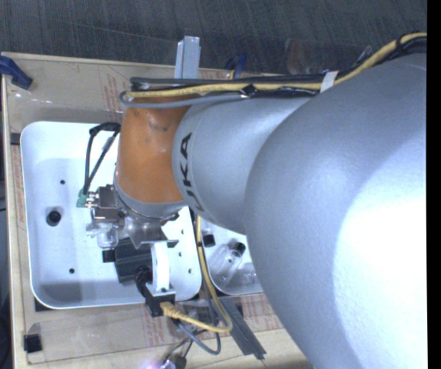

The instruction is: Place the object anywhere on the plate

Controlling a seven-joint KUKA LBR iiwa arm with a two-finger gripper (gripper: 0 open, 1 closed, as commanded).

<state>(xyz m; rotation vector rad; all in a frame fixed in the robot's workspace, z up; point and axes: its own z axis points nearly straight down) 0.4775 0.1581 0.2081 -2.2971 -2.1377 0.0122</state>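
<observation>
White left bin (36,152) is holding one small dark round thing (53,217), lying on the floor near the left wall. I'm guessing that's the object to move. Grey arm (282,175) is reaching in from the right and hanging over that same bin. The claw (100,220) is hovering just to the right of the object, not touching it as far as I can see. Can't tell whether the claw is open or closed, the wrist is blocking it. The arm is also covering most of the right bin (224,279), so I'm assuming the plate is sitting under there. Pick isn't done yet, I'd say. To do it well, I'd be centring the claw over the object, going straight down and closing gently, since something that small is probably going to skid on slick plastic. Then I'd be lifting clear of the bin wall before swinging across.
</observation>
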